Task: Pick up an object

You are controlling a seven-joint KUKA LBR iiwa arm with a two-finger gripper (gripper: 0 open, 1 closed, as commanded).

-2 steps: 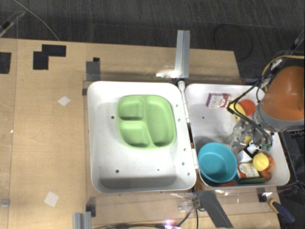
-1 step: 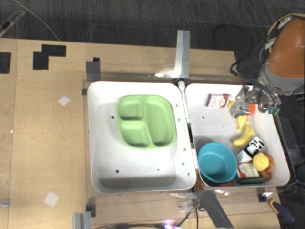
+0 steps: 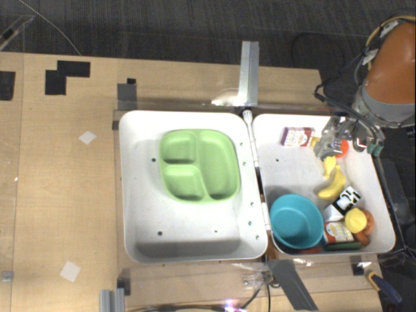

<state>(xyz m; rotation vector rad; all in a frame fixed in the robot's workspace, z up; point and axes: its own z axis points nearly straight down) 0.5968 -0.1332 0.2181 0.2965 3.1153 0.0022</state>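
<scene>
Banana (image 3: 333, 188): yellow, curved, lying flat in the right bin (image 3: 286, 174), toward its right edge and roughly midway between far and near edges. Surface plain, with a thinner yellow end pointing up toward the gripper.

Other loose items in the same bin:
- Small box (image 3: 297, 137): white with red and purple print, near the far edge, well apart from the banana.
- Blue bowl (image 3: 296, 221): round, upright, open side up, at the near-left corner, just beside the wall shared with the left bin.
- Black-and-white item (image 3: 348, 199): just beside the banana's lower end; shape hard to make out.
- Yellow round fruit (image 3: 356, 221): near the near-right corner.
- Red-and-green carton (image 3: 341, 234): lying against the near edge, between the bowl and the fruit; print too small to read.

Left bin (image 3: 140, 194): carrying a green divided plate (image 3: 198, 164), three compartments, set near the centre.

Arm (image 3: 390, 70): entering from the right, orange band uppermost, wrist angled down over the far-right corner of the right bin. Partly cut off by the frame's right edge.

Gripper (image 3: 338, 140): positioned low over the far-right corner, between the small box and the right edge, just above the banana's upper end. Open or closed state: cannot tell, detail blurred and masked by the wrist. A small orange-red patch beside it, unidentifiable. Nothing visibly held.
</scene>
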